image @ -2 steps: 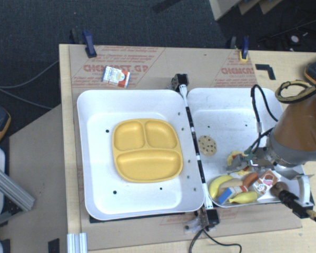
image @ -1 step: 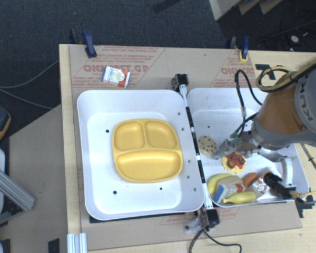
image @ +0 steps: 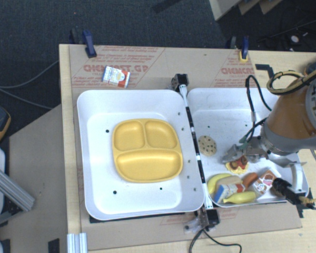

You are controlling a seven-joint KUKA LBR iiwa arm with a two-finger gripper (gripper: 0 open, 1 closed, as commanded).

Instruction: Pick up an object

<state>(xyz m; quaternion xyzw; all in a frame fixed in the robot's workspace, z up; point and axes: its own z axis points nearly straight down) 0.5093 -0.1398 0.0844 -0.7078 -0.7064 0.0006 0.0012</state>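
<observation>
From the camera view, the arm [image: 292, 117] comes in from the right over the right bin [image: 221, 104], and its tool [image: 241, 154] sits low in that bin's near half, just above a small red-and-yellow toy food [image: 237, 165]. The grey tool parts point left and down toward that piece, but whether the tool is spread or pressed together I cannot tell, and nothing can be seen pinched in it.

The candidates for picking lie close around the tool. The red-and-yellow piece is directly beneath its tip, perhaps touching. A round speckled cookie [image: 206, 145] lies to the tool's left, near the divider between the bins. Nearer the camera than the tool is a cluster in the bin's front corner: a banana [image: 237, 197], a small pale carton [image: 227, 186] against it, an orange-red sausage-like piece [image: 249, 179] and a red-and-white packet [image: 264, 183].

Well to the tool's left, the left bin [image: 95, 141] holds a yellow divided plate [image: 146, 150]. Farther off on the desk [image: 147, 62], beyond that bin, lies a small red-and-white box [image: 116, 76].

The step in hand looks like the descent onto the red-and-yellow piece, the grasp not yet confirmed. The next move calls for settling around that piece, closing firmly, and lifting straight up, since the clutter just in front could be nudged or dragged along.
</observation>
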